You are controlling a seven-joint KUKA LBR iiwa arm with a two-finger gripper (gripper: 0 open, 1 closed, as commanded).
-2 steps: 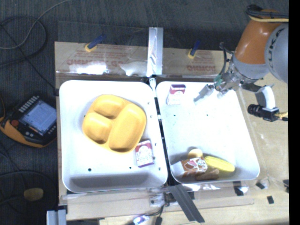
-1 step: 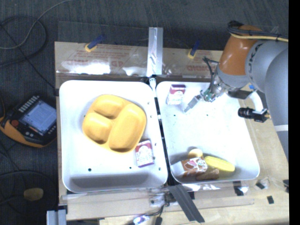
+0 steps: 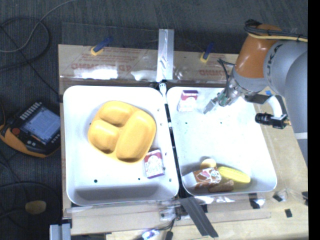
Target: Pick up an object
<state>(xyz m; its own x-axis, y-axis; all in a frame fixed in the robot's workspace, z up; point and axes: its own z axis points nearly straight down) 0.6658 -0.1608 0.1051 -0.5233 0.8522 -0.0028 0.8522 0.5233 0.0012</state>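
Observation:
My gripper (image 3: 214, 104) hangs over the far part of the right bin (image 3: 250, 134), reaching in from the grey arm with the orange band (image 3: 255, 54). Just to its left a small pink and white carton (image 3: 187, 100) lies in that bin's far left corner, apart from the gripper. At the bin's near edge lie a yellow banana-shaped piece (image 3: 233, 174), a brown packet (image 3: 210, 178) and a small cream lump (image 3: 208, 162). The left bin (image 3: 80, 179) holds a large yellow bun-shaped object (image 3: 121, 130) and another small pink carton (image 3: 154, 164).
A metal divider post (image 3: 165, 54) stands behind the seam between the bins. Clamps (image 3: 101, 45) hold a plastic sheet along the back board. A black fitting (image 3: 271, 119) sticks out by the right bin's far rim. A handheld pendant (image 3: 35, 129) lies on the floor at left.

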